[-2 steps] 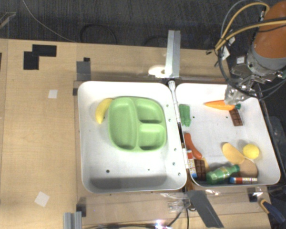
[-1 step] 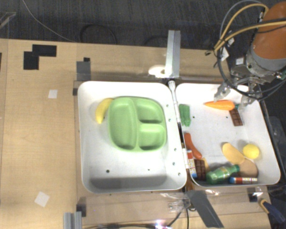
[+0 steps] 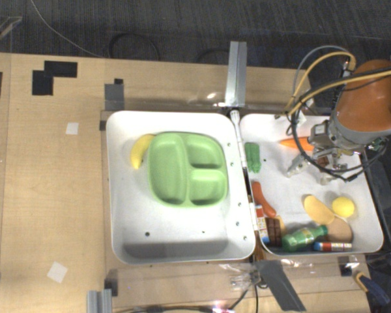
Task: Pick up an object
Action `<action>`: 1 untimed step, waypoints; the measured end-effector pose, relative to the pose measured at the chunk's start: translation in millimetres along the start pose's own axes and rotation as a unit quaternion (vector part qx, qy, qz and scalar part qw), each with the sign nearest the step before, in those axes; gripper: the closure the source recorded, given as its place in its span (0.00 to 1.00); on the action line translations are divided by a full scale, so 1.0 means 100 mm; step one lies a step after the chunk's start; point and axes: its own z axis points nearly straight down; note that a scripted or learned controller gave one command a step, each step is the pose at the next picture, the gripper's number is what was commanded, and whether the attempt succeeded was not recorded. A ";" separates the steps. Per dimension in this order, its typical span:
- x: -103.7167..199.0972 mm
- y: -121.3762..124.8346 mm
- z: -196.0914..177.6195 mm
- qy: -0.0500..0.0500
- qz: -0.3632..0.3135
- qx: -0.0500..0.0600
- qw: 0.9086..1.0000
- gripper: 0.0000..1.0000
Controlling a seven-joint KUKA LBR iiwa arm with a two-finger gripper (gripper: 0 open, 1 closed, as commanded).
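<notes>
Two bins sit side by side on the desk. The left bin holds a tray with a banana at its left. The right bin holds a bottle near its front.

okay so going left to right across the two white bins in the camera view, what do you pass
Yellow banana → green sectioned plastic plate → small green block → red-orange sausage-shaped toy → the gripper.
</notes>
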 end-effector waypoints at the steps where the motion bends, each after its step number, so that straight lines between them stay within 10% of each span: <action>1: 0.07 0.02 0.01 0.000 -0.018 0.000 1.000 0.00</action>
